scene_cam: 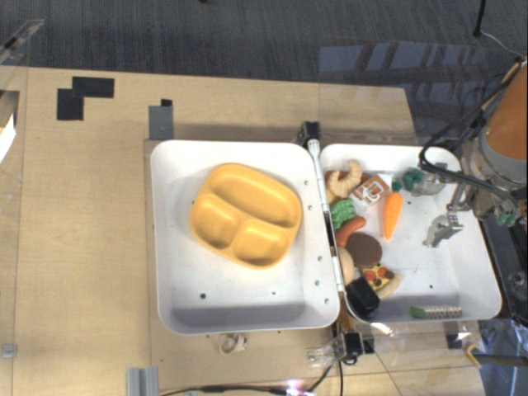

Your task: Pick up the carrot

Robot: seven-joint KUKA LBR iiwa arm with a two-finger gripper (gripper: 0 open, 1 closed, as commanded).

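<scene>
Wooden desk (91,246) carries two shallow white bins side by side; the left bin (177,304) holds a yellow divided tray (246,214), and the right bin (470,291) holds a cluster of toy food along its left wall. Grey arm (503,151) reaches in from the right, its pincer (443,231) hanging over the bare middle of the right bin; whether the pincer is apart or together cannot be told from this angle, and nothing shows clamped in it. Orange carrot (392,214) lies in the right bin, to the left of the pincer and a little toward the far wall, near but apart from it; its long axis runs almost straight from far to near, thick end toward the far wall, tip pointing at the near wall. Beside the carrot sit a brown disc (363,247), a sausage (350,228) and a small white box (370,190), close on its left; the right flank of the carrot looks free, so the approach seems best made across its width.
</scene>
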